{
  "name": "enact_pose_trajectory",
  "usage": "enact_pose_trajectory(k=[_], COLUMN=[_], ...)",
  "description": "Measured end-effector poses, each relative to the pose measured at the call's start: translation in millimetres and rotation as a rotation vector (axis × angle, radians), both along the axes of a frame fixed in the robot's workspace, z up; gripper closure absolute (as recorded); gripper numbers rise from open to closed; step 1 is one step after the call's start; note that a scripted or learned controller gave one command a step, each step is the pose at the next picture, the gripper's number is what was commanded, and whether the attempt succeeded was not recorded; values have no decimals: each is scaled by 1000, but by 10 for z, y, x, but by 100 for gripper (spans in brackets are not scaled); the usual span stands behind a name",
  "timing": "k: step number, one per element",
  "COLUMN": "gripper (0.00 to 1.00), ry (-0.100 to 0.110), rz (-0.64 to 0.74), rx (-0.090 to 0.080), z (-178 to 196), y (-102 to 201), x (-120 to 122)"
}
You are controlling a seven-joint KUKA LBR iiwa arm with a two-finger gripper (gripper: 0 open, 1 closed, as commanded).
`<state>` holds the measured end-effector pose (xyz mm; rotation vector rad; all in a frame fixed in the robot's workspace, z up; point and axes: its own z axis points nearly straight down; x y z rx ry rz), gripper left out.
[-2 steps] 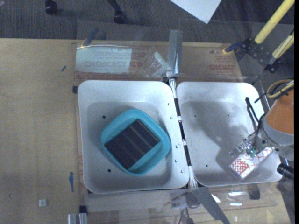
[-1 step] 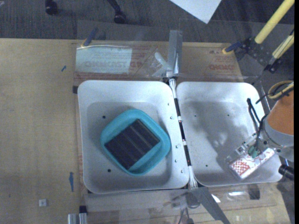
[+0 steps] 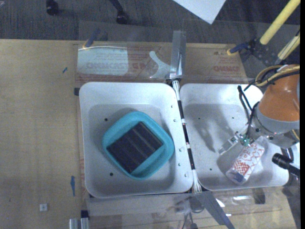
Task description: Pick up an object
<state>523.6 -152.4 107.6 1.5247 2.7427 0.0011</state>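
Observation:
A small packet (image 3: 246, 163) with a red-and-white pattern lies tilted in the near right part of the right bin (image 3: 209, 104). My gripper (image 3: 234, 143) hangs low over that bin, just above and to the left of the packet's upper end, close to it or touching it. Whether the packet is between its jaws is not visible. The arm's orange band (image 3: 281, 101) rises behind it at the right edge. In the left bin (image 3: 95, 104) rests a teal square dish (image 3: 162, 140) with a black ribbed block (image 3: 133, 146) inside it.
A metal divider (image 3: 183, 128) runs between the two bins. Cardboard and a clear bracket (image 3: 164, 68) lie behind the bins. Yellow rods (image 3: 281, 15) and cables stand at the back right. Bare wooden bench (image 3: 38, 128) stretches to the left.

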Motion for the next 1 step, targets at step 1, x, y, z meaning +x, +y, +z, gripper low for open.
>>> enact_pose_trajectory(k=[1], gripper=[0], ry=[-4], rz=[-182], rx=[-1], z=[-201], y=[-515], x=[355])
